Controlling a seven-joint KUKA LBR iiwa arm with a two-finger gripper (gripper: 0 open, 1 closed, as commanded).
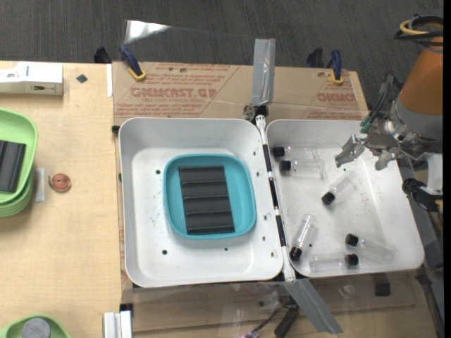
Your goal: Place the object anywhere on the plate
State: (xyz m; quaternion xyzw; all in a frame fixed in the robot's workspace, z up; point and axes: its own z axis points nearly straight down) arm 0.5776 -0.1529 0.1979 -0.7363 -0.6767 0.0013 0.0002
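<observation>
Cardboard backs my two white bins. Left of the right bin [394,259], the left bin [141,259] holds the teal plate [173,210] with its dark ribbed insert [206,200]. Over the right bin's far right side my gripper [366,153] hangs with fingers apart, clasping nothing; clear capped vials [303,235] lie scattered inside that bin.

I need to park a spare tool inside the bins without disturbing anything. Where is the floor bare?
Left bin: the white floor ringing the teal plate, widest toward its near wall. Right bin: crowded, clear vials scattered about, gripper above its far side.
</observation>
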